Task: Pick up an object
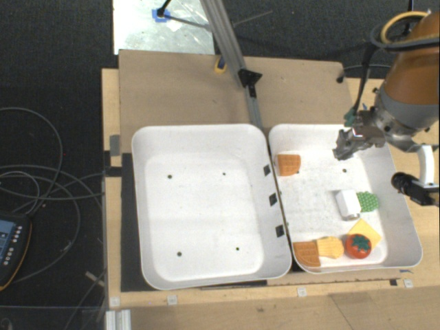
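gripper (346, 145) hanging over the right bin (313, 139) near its back edge, honestly can't tell how it's set, orange block (289, 163) by the divider, white block (347, 203) touching a green piece (368, 201), red ball (357, 247) in the front corner

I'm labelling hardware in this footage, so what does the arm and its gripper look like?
The arm is a thick, rounded body, orange above and grey toward the wrist, with a yellowish ring at its top and dark cables looping beside it. The gripper is a small, dark grey metal assembly at the wrist's end, seen over the right bin. A white and black fitting sticks out at the arm's lower right.
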### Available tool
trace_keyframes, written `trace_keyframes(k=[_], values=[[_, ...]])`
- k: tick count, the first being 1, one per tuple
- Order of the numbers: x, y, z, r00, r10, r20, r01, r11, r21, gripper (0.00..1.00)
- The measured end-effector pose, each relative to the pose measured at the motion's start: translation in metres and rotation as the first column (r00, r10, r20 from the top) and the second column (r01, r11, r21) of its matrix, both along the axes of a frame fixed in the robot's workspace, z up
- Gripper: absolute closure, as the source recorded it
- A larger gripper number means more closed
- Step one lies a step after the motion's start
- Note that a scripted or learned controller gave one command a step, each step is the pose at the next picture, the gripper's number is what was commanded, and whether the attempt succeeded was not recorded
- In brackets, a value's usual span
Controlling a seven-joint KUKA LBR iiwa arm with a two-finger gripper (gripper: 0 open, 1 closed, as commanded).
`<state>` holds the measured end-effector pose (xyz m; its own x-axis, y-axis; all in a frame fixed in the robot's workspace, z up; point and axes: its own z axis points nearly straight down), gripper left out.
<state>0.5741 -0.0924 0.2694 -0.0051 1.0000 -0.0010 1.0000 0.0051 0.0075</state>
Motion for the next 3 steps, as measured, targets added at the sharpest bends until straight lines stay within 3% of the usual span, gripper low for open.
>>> trace_keyframes(k=[1,3], values=[[-0.001,0.061,0.001,1.0,0.006,-0.005,-0.006,1.0,0.003,1.0],[-0.012,0.149,-0.006,1.0,0.005,-0.007,-0.005,1.0,0.003,1.0]])
